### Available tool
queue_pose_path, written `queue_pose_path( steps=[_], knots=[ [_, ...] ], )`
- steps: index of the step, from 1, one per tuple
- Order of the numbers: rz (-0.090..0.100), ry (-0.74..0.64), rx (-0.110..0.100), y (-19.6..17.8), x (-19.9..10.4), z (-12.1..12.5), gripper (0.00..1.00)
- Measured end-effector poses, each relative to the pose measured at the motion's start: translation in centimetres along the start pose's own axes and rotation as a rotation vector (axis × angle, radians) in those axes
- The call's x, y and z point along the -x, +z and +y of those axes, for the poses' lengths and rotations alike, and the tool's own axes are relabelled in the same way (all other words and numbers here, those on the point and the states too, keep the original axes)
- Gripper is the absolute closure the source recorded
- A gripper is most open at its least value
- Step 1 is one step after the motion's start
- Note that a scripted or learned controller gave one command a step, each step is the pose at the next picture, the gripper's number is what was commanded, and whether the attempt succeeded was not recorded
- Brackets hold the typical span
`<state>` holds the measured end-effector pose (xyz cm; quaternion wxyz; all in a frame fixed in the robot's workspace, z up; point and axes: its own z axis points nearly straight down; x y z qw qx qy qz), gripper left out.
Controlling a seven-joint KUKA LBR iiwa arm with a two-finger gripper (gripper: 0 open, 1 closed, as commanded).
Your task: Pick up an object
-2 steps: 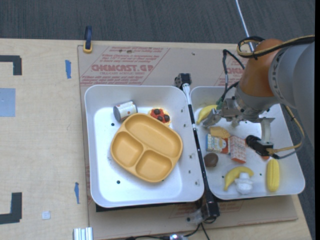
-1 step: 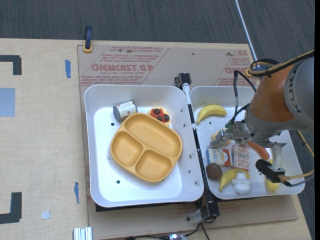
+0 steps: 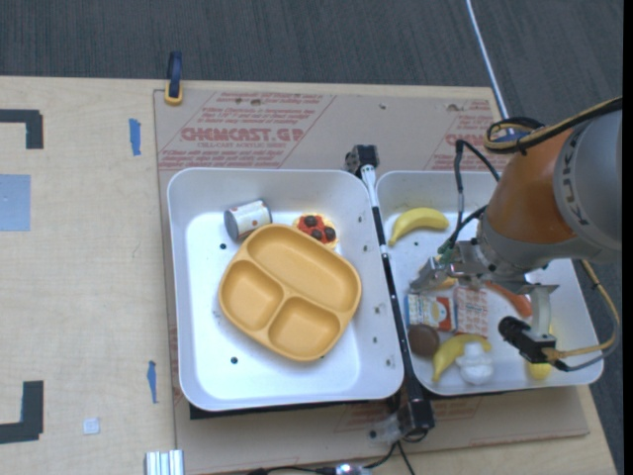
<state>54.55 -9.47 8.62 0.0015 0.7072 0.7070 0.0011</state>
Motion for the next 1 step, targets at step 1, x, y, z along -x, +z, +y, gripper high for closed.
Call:
queue_pose_path(
  steps=[1],
  knots=[
    [-0.001, 0.001, 0.0, 0.01, -0.11, 0.04, 0.0]
  ],
)
